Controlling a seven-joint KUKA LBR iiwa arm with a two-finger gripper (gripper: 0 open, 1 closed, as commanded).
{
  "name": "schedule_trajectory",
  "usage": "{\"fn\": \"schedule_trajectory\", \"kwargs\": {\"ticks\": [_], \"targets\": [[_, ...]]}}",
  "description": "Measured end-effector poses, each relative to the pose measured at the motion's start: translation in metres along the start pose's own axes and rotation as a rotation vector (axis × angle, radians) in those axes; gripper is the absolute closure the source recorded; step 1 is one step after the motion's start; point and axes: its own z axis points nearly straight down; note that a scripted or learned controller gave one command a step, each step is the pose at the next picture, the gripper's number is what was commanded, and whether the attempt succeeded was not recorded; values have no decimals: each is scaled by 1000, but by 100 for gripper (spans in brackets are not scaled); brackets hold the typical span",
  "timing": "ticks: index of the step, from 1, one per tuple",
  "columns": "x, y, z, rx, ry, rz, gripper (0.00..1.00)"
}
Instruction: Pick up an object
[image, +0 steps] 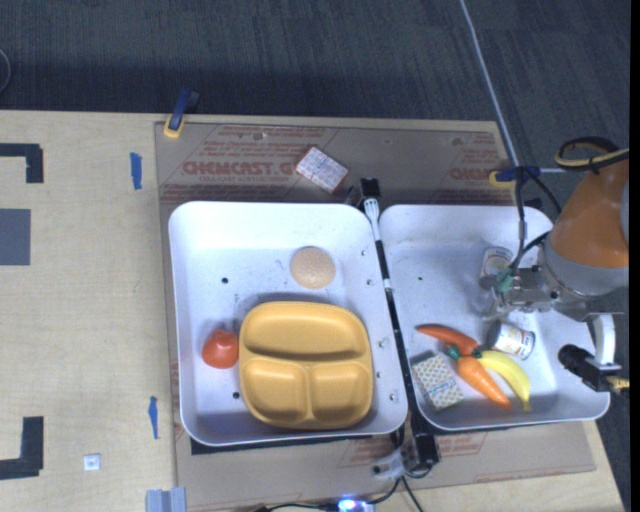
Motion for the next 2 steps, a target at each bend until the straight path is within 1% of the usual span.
{"fn": "schedule_trajectory", "kwargs": {"ticks": [1, 2], "targets": [[0, 0, 0, 0, 0, 0, 0], [10, -63, 20, 6, 1, 0, 0]]}}
